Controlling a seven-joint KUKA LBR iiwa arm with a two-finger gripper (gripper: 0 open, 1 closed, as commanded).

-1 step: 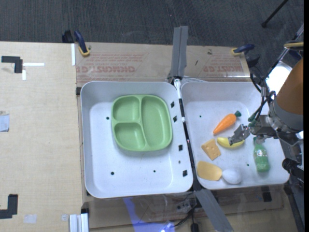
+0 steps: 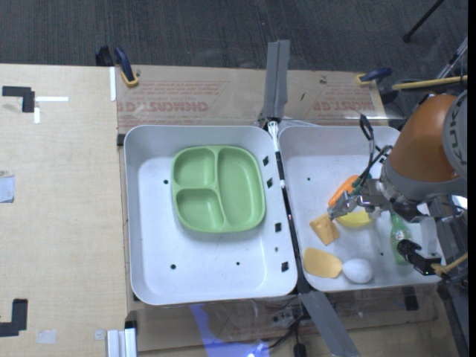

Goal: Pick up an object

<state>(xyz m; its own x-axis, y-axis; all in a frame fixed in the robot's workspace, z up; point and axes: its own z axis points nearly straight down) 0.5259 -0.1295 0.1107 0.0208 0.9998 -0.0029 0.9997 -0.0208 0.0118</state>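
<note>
Where dark carpet begins, a plywood bench under two white bins.

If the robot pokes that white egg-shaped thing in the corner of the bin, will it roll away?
Probably a little. The white egg looks round and smooth, so a poke could roll it. It lies beside the yellow piece and near the bin wall, which would likely stop it soon. Its smooth curve might also slip from the fingers.

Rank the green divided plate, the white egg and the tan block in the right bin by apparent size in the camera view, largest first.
1. Green divided plate, by far the largest.
2 and 3. Tan block and white egg: they look about alike, so I won't rank them.
</note>
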